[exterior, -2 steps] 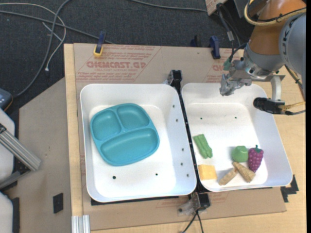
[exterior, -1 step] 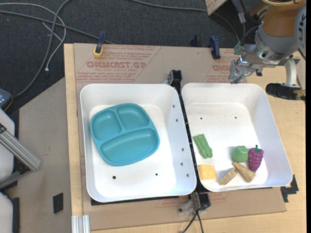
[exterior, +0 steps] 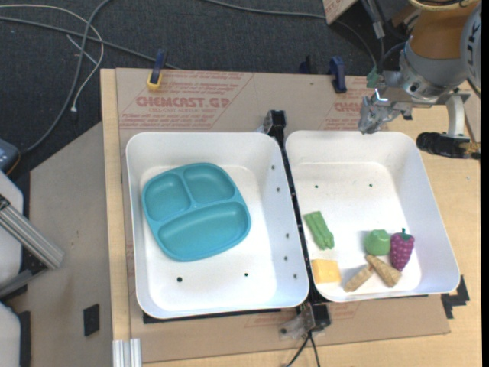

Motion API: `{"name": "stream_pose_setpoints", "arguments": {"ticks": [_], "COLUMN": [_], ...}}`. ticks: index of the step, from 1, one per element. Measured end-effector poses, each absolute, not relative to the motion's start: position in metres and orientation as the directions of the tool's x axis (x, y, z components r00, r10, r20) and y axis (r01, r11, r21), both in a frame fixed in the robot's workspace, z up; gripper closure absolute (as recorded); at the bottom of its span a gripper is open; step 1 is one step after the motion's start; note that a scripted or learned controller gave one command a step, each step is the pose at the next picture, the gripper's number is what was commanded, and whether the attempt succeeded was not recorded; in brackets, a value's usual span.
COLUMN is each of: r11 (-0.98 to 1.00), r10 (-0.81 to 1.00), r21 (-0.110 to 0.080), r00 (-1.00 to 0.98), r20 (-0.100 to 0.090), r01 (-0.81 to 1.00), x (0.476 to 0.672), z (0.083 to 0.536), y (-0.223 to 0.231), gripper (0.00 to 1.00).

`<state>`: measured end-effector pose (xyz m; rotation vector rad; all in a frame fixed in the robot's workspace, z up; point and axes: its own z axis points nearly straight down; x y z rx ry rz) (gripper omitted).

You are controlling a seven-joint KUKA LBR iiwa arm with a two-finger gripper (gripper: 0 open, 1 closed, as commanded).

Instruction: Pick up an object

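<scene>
The right bin (exterior: 359,155) holds a green leafy toy (exterior: 318,229), a yellow block (exterior: 326,271), a green round toy (exterior: 377,241), purple grapes (exterior: 401,249) and two tan bread-like pieces (exterior: 381,270) near its front. A teal divided plate (exterior: 197,210) lies in the left bin (exterior: 145,155). My gripper (exterior: 372,120) hangs over the far rim of the right bin, well away from the toys, with nothing seen between its fingers.
Blue clamps (exterior: 158,66) (exterior: 337,73) hold the cardboard sheet at the back. A black clip (exterior: 275,121) sits where the two bins meet. Cables run across the dark floor behind the bench.
</scene>
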<state>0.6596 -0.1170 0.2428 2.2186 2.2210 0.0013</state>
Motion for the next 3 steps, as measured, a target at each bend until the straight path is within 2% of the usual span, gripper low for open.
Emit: {"name": "stream_pose_setpoints", "arguments": {"ticks": [3], "r11": [0.006], "r10": [1.000], "r21": [-0.005], "r00": [-0.006], "r20": [0.003], "r01": [1.000], "x": [0.589], "z": [0.227], "y": [0.044], "gripper": [1.00]}}
